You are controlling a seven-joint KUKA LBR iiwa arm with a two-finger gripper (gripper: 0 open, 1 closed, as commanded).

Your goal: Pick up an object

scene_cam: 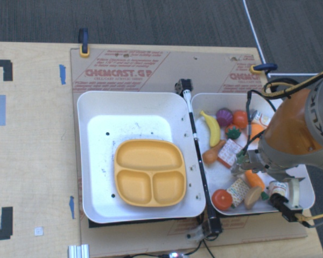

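Right now tool sits w/ carrot just beside it.

Red print reading "CHEMCAST GP" runs across the brown sheet under the bins, at upper left, and repeats partly at upper right; smaller lines are illegible.

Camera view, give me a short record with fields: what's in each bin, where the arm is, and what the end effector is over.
left bin: yellow divided tray
right bin: toy food, including banana, purple item, tomato
arm: over the right bin, reaching in from the right
end effector: low among the toy food, near an orange piece
grasp: cannot be judged
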